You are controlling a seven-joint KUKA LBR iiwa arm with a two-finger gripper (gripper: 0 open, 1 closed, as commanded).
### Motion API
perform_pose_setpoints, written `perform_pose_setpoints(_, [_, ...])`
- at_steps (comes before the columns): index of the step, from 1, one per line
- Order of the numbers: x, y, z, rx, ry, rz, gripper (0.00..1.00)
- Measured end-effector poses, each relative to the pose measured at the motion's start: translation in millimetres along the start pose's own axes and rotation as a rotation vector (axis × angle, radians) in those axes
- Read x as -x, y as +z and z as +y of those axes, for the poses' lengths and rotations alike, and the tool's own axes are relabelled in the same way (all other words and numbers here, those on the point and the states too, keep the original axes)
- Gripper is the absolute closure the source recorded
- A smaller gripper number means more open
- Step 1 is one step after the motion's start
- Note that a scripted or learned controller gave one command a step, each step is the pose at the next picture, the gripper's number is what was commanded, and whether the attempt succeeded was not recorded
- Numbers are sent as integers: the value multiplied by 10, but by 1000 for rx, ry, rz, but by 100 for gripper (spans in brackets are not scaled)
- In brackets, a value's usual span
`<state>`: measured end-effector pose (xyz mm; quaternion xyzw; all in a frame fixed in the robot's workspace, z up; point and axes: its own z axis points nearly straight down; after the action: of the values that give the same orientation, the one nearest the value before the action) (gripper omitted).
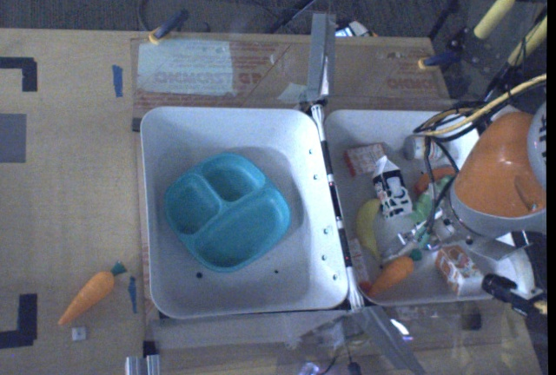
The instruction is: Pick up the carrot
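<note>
Carrot (393, 274) in right bin (382, 126), near front-left corner, long axis slanting from tip at front-left up to green top at back-right. Gripper (432, 230) just above and right of green end, beside milk carton (393, 194); opening impossible to tell. Second carrot (87, 296) on bench (69, 191), well apart.

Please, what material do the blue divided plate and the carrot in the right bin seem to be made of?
The blue divided plate looks like moulded plastic: one even teal colour, smooth rounded compartments, soft sheen. The carrot in the right bin seems a plastic toy: uniform orange, smooth skin, green tip; rubber or foam cannot be excluded.
</note>
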<state>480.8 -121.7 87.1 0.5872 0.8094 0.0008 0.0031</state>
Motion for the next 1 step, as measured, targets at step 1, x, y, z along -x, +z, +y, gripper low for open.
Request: perform_pose_setpoints(1, [4, -92, -2, 1, 4, 1, 100])
